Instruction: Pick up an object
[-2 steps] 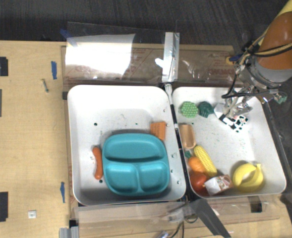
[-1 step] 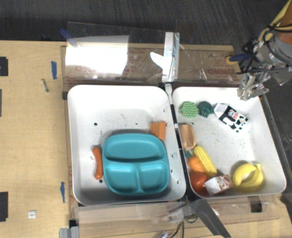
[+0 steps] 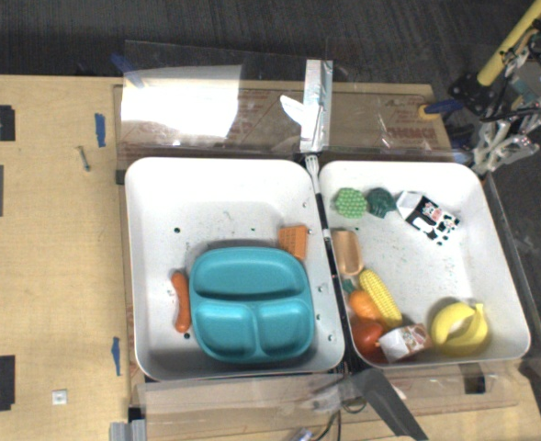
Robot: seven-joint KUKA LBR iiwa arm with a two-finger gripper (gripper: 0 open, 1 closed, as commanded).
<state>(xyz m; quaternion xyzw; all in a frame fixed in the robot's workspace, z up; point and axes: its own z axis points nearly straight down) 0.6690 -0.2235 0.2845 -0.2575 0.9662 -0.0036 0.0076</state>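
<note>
Well, the gripper [image 3: 501, 143] is at the far right corner, outside both bins, w/ nothing in it; open or closed, I cannot tell. All objects lie apart from it. The nearest is a black-and-white carton [image 3: 431, 218] in the right bin [image 3: 500, 246], beside two green toys [image 3: 364, 202]. Further down are a corn cob [image 3: 380, 295], a tomato [image 3: 366, 333], a small red carton [image 3: 404, 341] and a yellow fruit [image 3: 460, 326]. The left bin [image 3: 160, 209] has a teal plate [image 3: 250, 303], w/ a carrot [image 3: 182, 301] at its left side and an orange block [image 3: 293, 240] touching its top edge.
</note>
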